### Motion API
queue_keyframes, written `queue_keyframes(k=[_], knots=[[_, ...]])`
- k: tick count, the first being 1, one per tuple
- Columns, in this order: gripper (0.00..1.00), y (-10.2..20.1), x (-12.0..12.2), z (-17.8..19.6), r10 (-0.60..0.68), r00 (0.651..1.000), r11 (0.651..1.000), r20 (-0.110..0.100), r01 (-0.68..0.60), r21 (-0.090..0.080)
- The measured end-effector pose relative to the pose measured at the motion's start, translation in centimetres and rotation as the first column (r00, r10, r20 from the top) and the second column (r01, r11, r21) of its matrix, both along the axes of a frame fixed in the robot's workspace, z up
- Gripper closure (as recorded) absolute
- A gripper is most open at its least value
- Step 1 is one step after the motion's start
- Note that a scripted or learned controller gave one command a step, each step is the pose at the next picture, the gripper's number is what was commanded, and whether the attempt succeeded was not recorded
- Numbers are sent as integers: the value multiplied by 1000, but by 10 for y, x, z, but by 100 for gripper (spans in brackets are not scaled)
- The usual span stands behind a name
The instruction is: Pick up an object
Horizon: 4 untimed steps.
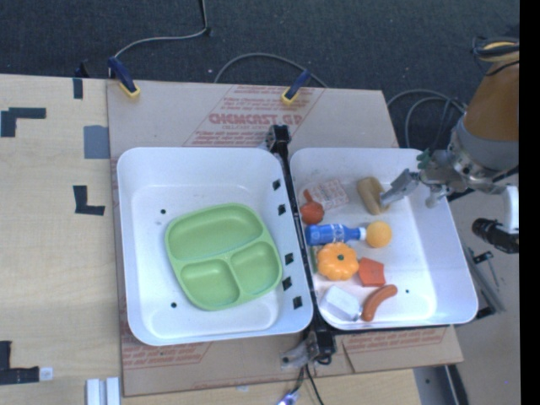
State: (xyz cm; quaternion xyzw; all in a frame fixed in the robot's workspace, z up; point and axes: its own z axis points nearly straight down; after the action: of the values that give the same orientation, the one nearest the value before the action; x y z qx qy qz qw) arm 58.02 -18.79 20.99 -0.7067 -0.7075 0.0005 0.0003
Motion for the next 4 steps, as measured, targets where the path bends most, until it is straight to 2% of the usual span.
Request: queue_keyframes(k=[1, 2, 3, 4], knots=[[0, 7, 27, -123, 2, 1000, 1000, 6, -2, -1], [0, 16, 73, -127, 7, 999, 1000, -46, -7, 2], [0, -4, 36, -123, -1, 1000, 1000, 5, 1, 0], [0, 26, 88, -124, -1, 1000, 1000, 3, 1, -4]])
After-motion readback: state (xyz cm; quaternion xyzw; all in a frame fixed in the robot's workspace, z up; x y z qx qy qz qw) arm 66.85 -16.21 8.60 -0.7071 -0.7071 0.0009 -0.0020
